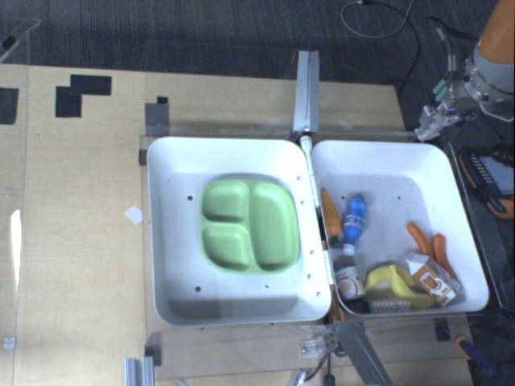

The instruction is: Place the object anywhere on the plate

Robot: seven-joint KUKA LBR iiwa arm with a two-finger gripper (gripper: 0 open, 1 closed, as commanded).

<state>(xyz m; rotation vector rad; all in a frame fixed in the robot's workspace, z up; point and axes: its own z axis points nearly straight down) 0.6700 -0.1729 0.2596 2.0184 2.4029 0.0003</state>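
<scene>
Camera view: gripper (pixel 441 119) waits at two o'clock, grip unreadable from here, plate (pixel 248 224) ready for a delivery.

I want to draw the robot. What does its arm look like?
The arm comes in at the top right corner. It has an orange band above a grey wrist ring. Below that sits a pale metal gripper, small and knobbly, with a bit of green on it. It is too small and blurry to make out finer parts.
</scene>
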